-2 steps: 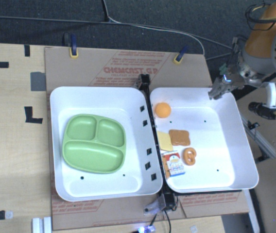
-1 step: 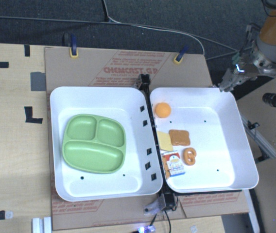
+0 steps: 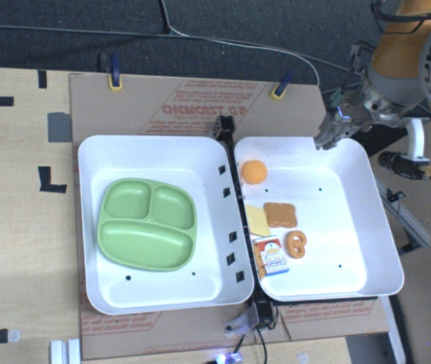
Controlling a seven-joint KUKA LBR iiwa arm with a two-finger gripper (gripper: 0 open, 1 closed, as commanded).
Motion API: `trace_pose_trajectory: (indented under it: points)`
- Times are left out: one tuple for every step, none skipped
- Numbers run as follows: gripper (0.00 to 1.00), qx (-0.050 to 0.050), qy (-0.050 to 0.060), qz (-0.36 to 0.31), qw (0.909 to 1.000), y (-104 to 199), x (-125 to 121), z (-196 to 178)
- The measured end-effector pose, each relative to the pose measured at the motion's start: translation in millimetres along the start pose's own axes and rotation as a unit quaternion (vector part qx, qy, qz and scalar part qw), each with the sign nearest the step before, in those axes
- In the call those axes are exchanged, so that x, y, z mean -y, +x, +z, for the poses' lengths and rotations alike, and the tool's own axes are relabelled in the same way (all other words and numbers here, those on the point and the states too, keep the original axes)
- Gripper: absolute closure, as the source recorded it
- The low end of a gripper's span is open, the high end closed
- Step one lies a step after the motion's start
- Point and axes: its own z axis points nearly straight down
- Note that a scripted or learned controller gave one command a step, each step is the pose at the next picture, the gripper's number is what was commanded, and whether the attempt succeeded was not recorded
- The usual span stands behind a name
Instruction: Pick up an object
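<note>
A round orange ball (image 3: 254, 172) lies in the right bin (image 3: 352, 226), near its left wall, above a brown toast piece (image 3: 281, 214). The gripper (image 3: 327, 138) hovers over that bin's far rim; whether its claw is released or clenched I cannot tell.

We are looking at a robotics lab bench: two white bins (image 3: 155, 146) sit on a cardboard sheet (image 3: 193, 101) held by yellow clamps (image 3: 114, 80). We see black tape marks (image 3: 48, 179) on the wooden benchtop (image 3: 18, 226) and a cable (image 3: 200, 38) across dark carpet.
</note>
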Motion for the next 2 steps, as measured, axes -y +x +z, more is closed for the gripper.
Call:
trace_pose_trajectory:
  points:
    - [1.00, 0.000, 0.000, 0.000, 1.0000, 44.2, 15.5, 5.3]
    - [1.00, 0.000, 0.001, 0.000, 1.0000, 98.7, 23.0, 19.7]
